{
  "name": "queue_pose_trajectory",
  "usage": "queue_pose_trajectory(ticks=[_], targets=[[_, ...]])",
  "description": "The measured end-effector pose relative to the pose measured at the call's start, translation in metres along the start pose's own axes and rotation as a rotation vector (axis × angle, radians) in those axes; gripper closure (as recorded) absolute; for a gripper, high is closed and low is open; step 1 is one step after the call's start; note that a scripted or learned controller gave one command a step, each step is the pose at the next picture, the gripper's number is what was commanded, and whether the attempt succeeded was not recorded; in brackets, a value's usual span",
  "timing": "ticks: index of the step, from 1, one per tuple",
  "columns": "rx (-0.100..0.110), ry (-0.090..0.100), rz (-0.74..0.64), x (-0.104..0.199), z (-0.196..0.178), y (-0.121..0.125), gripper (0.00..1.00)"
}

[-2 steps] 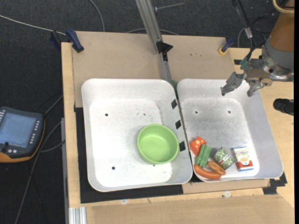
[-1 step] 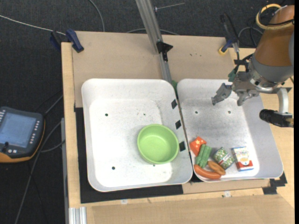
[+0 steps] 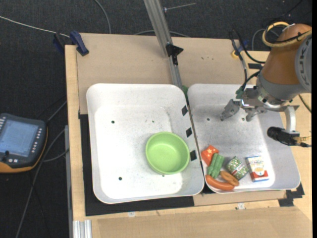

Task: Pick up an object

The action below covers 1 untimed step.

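Note:
My gripper hangs over the back part of the right bin, fingers spread apart with nothing between them. At that bin's front lie several small items: a red piece, a green vegetable, an orange-red sausage shape, a green wrapped item and a small carton. They all lie well in front of the gripper. A light green bowl sits in the left bin, near its front right.
A metal pole slants up from between the bins at the back. Black clips sit on the seam between the bins. A handheld pendant lies off the bench to the left.

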<state>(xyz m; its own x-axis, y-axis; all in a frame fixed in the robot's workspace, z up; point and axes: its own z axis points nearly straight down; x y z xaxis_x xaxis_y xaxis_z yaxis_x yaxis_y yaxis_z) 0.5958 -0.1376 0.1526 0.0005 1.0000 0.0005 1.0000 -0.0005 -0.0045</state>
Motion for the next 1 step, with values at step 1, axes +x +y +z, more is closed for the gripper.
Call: queue_pose_trajectory(ticks=[1], targets=[[-0.001, 0.0, -0.001, 0.0003, 0.0522, -0.0009, 0.0]])
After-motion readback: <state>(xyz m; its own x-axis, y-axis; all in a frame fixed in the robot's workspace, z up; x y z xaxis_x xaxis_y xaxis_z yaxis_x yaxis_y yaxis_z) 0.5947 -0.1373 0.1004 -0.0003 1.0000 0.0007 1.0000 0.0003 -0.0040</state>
